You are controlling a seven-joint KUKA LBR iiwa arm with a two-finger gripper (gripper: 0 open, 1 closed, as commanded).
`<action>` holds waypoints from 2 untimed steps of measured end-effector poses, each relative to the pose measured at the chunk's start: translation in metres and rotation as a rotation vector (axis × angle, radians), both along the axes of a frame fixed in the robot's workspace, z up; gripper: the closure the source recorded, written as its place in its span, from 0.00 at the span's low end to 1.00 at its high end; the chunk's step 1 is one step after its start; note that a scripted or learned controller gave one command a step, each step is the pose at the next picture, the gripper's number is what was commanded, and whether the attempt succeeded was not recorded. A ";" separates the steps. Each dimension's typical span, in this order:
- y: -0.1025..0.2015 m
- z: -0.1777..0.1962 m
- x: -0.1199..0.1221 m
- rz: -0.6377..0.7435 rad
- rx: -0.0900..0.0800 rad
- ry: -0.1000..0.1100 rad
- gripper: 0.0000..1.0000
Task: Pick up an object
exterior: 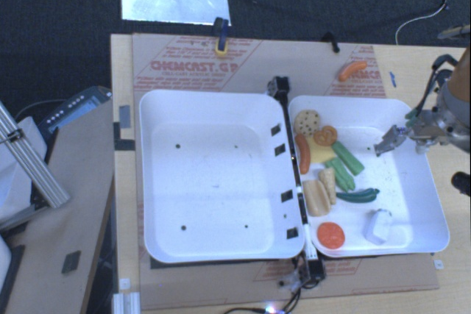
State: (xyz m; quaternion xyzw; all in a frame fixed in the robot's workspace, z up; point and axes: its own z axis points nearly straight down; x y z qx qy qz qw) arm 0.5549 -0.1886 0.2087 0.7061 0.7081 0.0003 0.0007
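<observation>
While the toy food [329,171] is bunched along the right bin's [419,195] left edge, the gripper [390,141] is seen hovering just beside it, toward the right edge, nothing held; finger spread can't be made out. Dark carpet [59,11] surrounds the bench [199,59].

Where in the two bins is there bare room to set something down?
The left bin shows a bare floor wall to wall. In the right bin, the floor between the green pepper and the far right wall is bare. It is crowded along the divider, from the cookie to the tomato slice.
</observation>
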 end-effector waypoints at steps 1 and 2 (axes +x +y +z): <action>0.039 -0.131 -0.019 0.002 0.005 0.008 0.00; 0.036 -0.114 -0.016 0.000 -0.001 -0.002 1.00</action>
